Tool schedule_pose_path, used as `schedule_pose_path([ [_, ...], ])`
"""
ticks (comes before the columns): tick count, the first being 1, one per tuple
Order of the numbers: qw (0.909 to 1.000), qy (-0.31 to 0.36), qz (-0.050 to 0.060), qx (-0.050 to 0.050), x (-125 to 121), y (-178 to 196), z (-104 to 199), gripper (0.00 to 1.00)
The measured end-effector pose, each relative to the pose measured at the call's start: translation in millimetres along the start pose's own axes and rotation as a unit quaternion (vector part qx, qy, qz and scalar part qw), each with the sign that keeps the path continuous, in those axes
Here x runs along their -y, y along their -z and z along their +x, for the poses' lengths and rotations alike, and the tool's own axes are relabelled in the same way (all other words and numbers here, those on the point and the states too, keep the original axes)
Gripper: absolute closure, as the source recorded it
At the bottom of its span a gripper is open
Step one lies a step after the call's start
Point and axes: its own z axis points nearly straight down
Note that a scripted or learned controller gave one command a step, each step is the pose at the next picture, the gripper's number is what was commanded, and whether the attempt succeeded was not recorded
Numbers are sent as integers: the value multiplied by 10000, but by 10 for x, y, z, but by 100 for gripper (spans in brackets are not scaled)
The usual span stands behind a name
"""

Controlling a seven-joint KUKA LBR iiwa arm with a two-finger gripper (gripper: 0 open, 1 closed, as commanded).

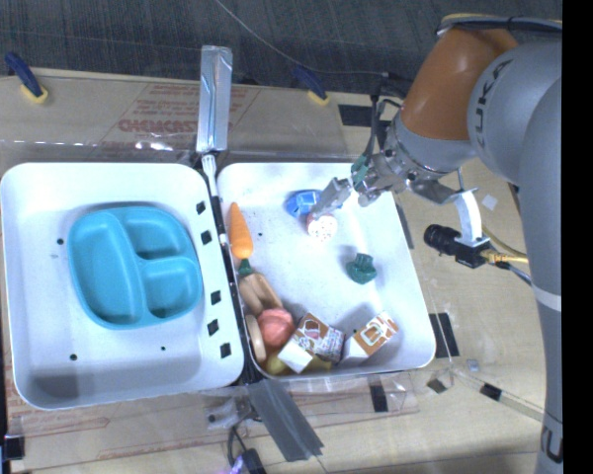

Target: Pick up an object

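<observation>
I see a small white speckled object lying in the right bin, touching a blue item, with the tool poised right above them. I cannot tell whether the tool grips anything. A teal tray sits in the left bin.

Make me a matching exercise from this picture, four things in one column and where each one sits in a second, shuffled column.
Things:
1. blue divided tray
2. carrot
3. dark green toy
4. blue object

Places:
A. against the right bin's left wall
B. at the upper middle of the right bin, beside the gripper
C. in the left bin
D. on the right bin's floor, toward its right wall

Pairs: 1-C, 2-A, 3-D, 4-B
</observation>
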Motion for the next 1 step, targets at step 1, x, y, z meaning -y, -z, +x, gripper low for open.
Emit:
schedule_pose_path([
  [1,9995,309,30,-8,1236,-446,57,0],
])
